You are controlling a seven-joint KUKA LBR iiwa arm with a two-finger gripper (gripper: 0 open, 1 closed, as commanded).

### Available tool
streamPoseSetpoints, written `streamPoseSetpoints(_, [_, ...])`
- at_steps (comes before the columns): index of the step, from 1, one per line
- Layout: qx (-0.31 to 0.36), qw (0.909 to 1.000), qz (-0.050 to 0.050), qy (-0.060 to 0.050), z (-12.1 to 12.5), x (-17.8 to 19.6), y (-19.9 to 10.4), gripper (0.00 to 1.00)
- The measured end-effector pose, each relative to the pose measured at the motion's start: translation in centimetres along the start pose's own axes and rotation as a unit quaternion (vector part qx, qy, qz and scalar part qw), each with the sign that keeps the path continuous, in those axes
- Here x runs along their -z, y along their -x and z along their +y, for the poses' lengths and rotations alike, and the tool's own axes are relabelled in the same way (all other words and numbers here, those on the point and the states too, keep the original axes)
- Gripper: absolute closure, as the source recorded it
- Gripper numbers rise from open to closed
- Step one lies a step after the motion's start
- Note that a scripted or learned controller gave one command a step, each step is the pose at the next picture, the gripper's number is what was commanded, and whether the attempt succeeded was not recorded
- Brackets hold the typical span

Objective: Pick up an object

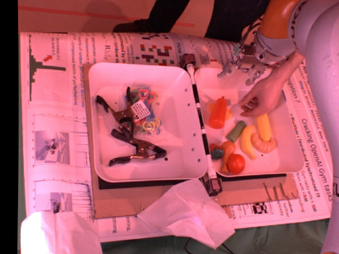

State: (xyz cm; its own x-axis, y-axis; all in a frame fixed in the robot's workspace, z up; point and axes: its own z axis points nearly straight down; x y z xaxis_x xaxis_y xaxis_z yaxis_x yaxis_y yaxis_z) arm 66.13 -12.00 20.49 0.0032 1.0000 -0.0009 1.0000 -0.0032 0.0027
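The metal two-finger gripper [239,66] hovers over the right white bin's [286,160] far edge, whether clenched I cannot tell, while a person's hand [265,97] reaches in (probably rearranging) near the red plastic bottle [218,113].

arm [302,15] cut off top right; hand [265,97] hides bin's [286,157] back.

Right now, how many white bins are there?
2. The left bin holds black tools and a bag of coloured rings. The right bin holds toy food, with a person's hand reaching in.
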Motion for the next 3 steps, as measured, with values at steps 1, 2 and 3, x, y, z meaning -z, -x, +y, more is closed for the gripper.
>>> streamPoseSetpoints(1, [0.0,1.0,0.0,0.0,0.0,0.0,0.0,0.0])
streamPoseSetpoints(2, [0.0,1.0,0.0,-0.004,0.1,-6.1,0.2,0.0])
streamPoseSetpoints(3, [0.0,1.0,-0.001,0.004,0.4,-9.5,0.3,0.0])
